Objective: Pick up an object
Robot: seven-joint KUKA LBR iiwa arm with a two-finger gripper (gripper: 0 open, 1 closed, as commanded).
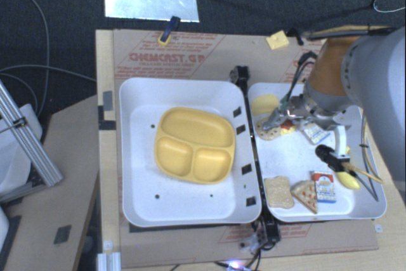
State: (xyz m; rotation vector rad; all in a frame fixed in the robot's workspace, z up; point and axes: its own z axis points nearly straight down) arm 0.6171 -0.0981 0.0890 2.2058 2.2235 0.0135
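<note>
My gripper [278, 120] is low in the upper left part of the right bin [298, 212]. Its tip is just above a brown chocolate-chip cookie [266, 132] and beside a small red piece [287, 129]. A pale yellow rounded piece [265, 103] lies a little farther back, near the bin's left wall. I see nothing lifted off the bin floor. A white and blue packet [313, 132] lies just right of the gripper, partly under the wrist.
A bread slice [277, 191], a pizza wedge [306, 195], a red and blue carton [324, 186] and a yellow banana-like piece [348, 180] lie along the right bin's front. The left bin [136, 136] holds a yellow divided plate [193, 144]. A yellow block [277, 40] sits behind the bins.
</note>
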